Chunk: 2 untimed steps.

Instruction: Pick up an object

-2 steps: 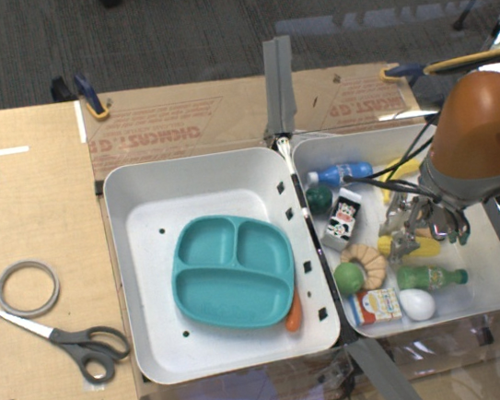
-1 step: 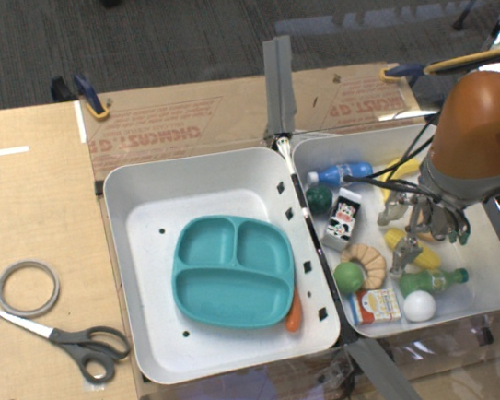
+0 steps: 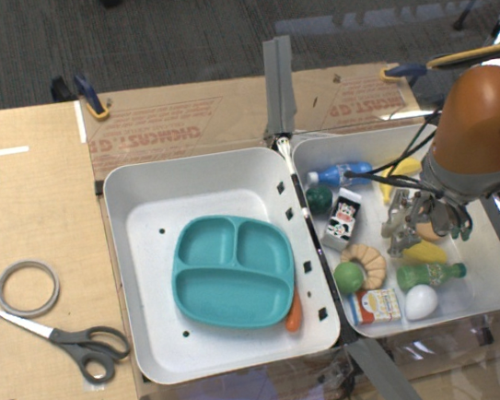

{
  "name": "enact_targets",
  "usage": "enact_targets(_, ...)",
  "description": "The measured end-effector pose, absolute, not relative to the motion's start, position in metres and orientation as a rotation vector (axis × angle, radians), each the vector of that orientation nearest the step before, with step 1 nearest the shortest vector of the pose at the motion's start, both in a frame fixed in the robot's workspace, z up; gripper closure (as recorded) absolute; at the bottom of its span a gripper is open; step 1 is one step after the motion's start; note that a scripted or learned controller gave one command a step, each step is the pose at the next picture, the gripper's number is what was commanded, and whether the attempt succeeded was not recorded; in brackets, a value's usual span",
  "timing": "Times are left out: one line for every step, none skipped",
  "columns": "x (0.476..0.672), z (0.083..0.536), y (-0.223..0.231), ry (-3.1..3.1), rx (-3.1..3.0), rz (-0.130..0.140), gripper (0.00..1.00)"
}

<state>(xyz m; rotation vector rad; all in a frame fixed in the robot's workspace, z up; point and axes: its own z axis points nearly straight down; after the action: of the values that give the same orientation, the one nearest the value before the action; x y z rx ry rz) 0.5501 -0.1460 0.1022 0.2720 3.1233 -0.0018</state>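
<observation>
Arm lowered into the crowded right bin, no object yet seen taken.

Nearest the camera, in the right bin (image 3: 488, 298), a white egg (image 3: 420, 300), a small carton (image 3: 377, 305) and a green bottle (image 3: 432, 274) are seen along the front wall, with a green apple (image 3: 349, 276) and a ridged pastry (image 3: 369, 260) just behind. The gripper (image 3: 405, 225) is held low over the middle of this clutter, probably so a grasp can be tried where objects lie thickest; whether the jaws are open or closed cannot be told, and nothing is seen held between them. Farther back, a cow-print box (image 3: 343, 218), a dark green ball (image 3: 321, 199) and a blue bottle (image 3: 339, 174) are found. In the left bin (image 3: 160, 347) a teal divided plate (image 3: 235, 272) lies, with a carrot (image 3: 293, 313) touching its edge. Scissors (image 3: 71, 340) and a tape roll (image 3: 28, 287) are left on the desk (image 3: 28, 209).
</observation>
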Motion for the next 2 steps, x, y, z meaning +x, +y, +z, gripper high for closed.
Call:
enact_targets(0.5517, 0.1121, -0.1454, 3.120, 0.267, -0.004, 1.00)
enact_targets(0.5516, 0.1120, -0.1453, 3.120, 0.267, -0.003, 0.00)
